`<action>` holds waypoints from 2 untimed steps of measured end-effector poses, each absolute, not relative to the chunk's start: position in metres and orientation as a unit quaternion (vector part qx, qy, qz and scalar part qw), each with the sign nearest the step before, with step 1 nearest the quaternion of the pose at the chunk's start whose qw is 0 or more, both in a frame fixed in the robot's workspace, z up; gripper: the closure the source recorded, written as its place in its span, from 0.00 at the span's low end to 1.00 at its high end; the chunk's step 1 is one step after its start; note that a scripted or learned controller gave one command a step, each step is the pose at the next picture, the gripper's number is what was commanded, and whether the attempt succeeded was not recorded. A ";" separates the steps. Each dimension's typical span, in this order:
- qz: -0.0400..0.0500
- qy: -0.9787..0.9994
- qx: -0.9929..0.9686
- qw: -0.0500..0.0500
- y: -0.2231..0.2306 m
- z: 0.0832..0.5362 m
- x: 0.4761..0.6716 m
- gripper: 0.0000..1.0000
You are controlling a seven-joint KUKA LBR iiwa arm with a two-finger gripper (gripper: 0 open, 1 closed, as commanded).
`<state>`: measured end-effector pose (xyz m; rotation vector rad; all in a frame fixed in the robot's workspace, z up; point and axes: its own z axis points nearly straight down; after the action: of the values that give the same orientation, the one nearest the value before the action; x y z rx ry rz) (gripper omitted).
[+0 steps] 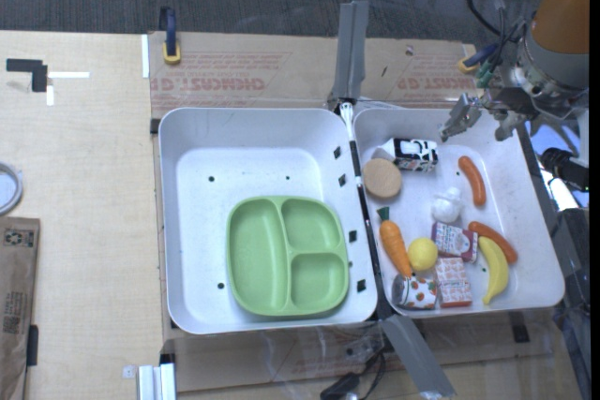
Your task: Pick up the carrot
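One carrot (pixel 395 242) lies along the right bin's (pixel 525 300) left wall, between a brown bun (pixel 382 178) and a lemon (pixel 423 253); the gripper (pixel 482 117), spread and holding nothing, hovers over the far edge. Approach step: it must travel nearer and left, then descend

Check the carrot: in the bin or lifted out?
In the bin. The carrot lies flat on the right bin floor beside the lemon, apart from the end effector.

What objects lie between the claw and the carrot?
In the camera view, the black-and-white toy cow and the round tan bun lie between the claw and the carrot.
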<state>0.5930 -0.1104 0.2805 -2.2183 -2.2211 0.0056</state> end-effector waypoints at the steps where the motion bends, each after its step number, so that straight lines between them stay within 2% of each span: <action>1: 0.002 -0.697 -0.717 0.002 -0.065 0.189 0.549 0.00; 2: 0.003 -0.696 -0.718 0.003 -0.066 0.197 0.549 1.00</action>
<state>0.5495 -0.0661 0.1967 -2.2526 -2.1816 0.0103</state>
